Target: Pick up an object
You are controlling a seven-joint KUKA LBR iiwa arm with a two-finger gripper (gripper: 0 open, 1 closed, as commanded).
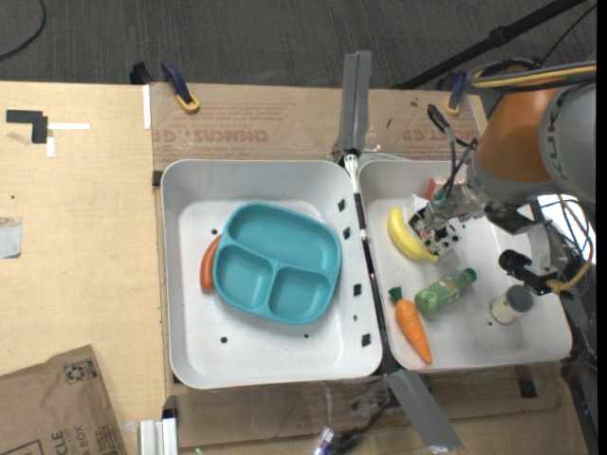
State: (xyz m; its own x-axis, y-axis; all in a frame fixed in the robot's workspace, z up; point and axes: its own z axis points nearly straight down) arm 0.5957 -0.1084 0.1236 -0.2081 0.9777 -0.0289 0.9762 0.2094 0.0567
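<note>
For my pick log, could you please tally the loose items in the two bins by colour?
Orange: 2, the carrot in the right bin and an orange item half under the plate in the left bin.
Teal: 1, the divided plate.
Yellow: 1, the banana.
Green: 1, the bottle.
Grey and white: 1, a small object, kind unclear.
Total: 6

The teal plate (277,263) hides most of an orange object (207,265); the arm (545,131) runs off the right edge

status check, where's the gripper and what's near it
Gripper low in right bin, at banana. Nothing seen held. Green bottle, carrot close by.
</note>
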